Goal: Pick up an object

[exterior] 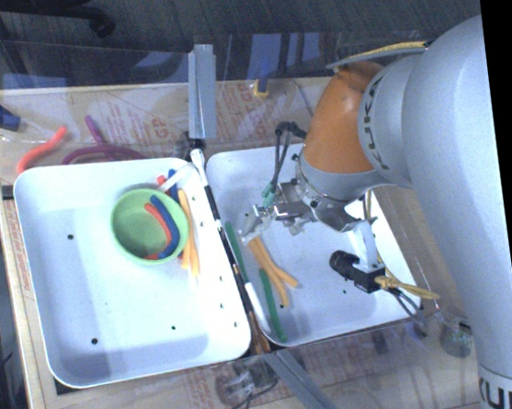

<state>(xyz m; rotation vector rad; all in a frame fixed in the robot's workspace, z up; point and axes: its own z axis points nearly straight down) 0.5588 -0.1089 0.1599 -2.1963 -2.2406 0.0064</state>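
light: bright, even — overhead | shadows: soft grey inside shallow white plastic bins (98, 348) | focus: slightly soft — mild blur

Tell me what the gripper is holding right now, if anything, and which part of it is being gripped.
It cannot be told. The gripper hangs low in the right bin above the orange sticks, but nothing shows clearly between it.

Tool (259, 215) above right bin (331, 324) (orange sticks (273, 266) beneath), green bowl (149, 224) left

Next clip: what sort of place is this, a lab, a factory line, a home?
Most likely a robotics lab bench for grasping trials. Two white bins sit side by side on a taped board, a KUKA arm reaches in, and a green bowl holds small items.
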